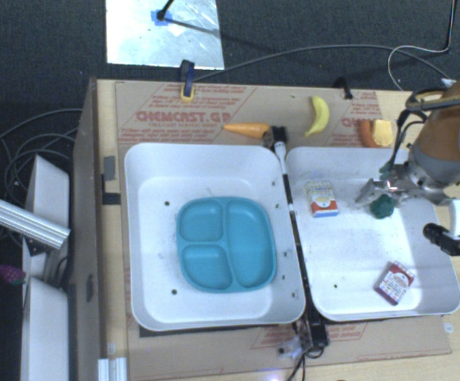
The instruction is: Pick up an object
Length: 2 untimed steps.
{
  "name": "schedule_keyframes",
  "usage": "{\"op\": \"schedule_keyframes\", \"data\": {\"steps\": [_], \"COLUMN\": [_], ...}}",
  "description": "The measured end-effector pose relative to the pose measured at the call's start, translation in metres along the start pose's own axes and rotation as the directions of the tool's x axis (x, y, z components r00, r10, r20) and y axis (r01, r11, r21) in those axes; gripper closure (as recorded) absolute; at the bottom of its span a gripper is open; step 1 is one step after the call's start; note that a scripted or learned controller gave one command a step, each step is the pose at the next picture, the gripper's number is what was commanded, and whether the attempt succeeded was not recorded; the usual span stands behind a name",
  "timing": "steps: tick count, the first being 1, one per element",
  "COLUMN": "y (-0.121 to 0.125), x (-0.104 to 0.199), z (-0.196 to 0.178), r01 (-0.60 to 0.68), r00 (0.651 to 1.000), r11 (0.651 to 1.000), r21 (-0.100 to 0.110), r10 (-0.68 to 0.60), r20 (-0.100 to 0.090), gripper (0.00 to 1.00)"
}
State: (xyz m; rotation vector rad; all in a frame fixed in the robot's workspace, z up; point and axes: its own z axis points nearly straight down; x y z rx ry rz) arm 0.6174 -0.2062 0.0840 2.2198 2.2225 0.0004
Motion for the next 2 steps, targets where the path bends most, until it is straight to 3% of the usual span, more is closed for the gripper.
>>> {"op": "schedule_keyframes", "data": {"steps": [1, 2], "y": [0.001, 0.047], "x": [0.000, 0.077], "z": [-0.012, -0.111], "r01": [0.001, 0.005], "r00": [1.000, 1.000], "r11": [1.000, 1.000], "r21": [-0.004, -0.007], "r10": [-0.001, -0.005], "r20": [0.001, -0.001], "gripper": [1.00, 1.00]}}
